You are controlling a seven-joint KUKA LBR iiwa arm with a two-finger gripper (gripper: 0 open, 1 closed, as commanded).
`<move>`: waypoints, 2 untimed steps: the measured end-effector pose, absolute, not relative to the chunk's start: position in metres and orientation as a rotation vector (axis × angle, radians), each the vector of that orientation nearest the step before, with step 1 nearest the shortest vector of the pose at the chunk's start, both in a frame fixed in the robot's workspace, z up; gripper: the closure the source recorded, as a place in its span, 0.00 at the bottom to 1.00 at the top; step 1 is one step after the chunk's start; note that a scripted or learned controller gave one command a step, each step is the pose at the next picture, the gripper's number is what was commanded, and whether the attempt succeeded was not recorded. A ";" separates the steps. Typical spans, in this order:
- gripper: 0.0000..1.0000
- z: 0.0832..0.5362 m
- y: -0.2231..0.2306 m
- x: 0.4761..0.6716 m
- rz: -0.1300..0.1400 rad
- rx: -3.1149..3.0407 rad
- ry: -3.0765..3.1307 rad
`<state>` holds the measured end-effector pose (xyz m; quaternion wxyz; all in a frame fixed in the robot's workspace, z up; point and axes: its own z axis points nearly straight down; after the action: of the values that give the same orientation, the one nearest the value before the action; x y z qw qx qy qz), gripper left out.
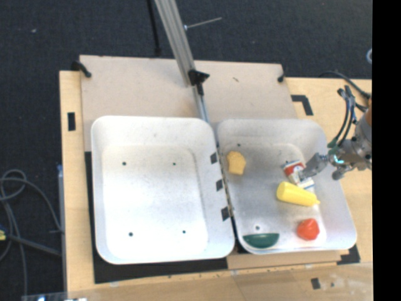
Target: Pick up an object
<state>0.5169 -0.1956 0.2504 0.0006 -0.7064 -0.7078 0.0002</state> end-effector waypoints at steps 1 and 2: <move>0.00 0.253 -0.195 0.518 -0.003 -2.221 -2.225; 0.00 0.197 -0.189 0.511 0.004 -2.222 -2.219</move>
<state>0.5111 -0.1894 0.1974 0.0006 -0.7075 -0.7067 0.0012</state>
